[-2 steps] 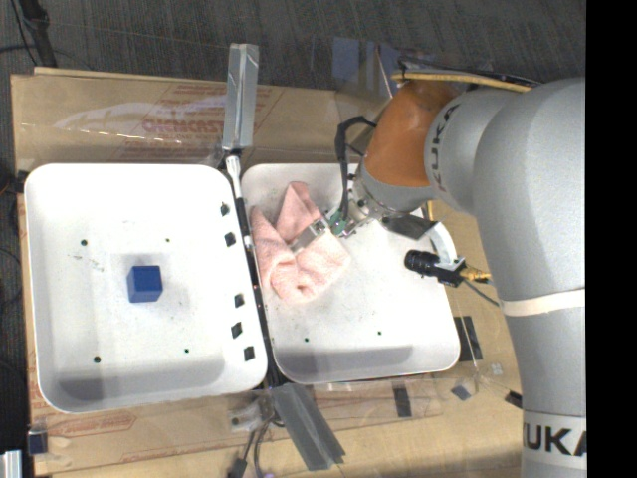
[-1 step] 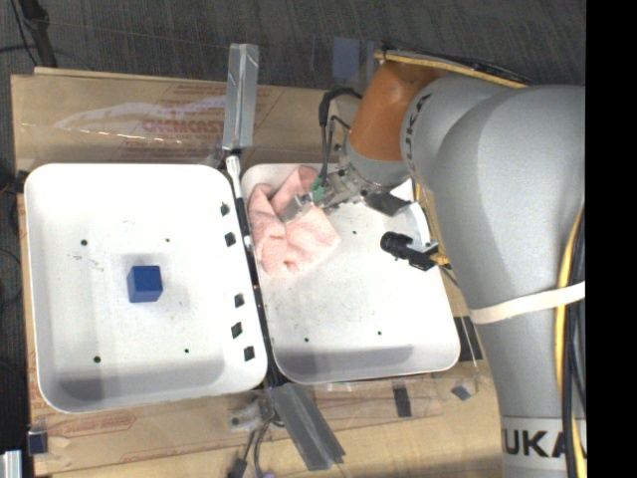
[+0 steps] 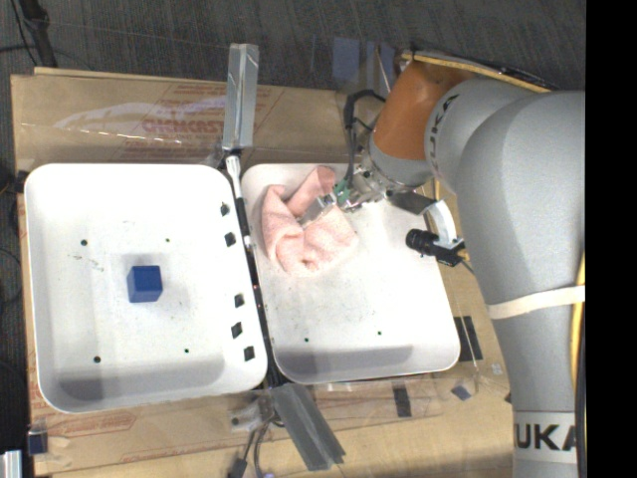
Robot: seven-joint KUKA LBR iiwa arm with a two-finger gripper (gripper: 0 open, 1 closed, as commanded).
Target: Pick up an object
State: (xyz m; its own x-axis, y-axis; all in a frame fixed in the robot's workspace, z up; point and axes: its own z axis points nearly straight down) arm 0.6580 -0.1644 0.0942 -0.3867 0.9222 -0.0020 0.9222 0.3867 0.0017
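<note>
A crumpled pink cloth (image 3: 304,229) lies in the back left part of the right bin (image 3: 398,317). My gripper (image 3: 328,202) reaches down from the right onto the cloth's upper right part, its tip against the fabric. A small blue cube (image 3: 145,283) rests in the left bin (image 3: 60,227), left of its middle, far from the gripper.
The grey arm with its orange band (image 3: 408,118) covers the right bin's back right corner and the bench's right side. A black fitting (image 3: 435,244) juts over the right bin's right rim. A metal post (image 3: 239,98) stands behind the divider between the bins.
</note>
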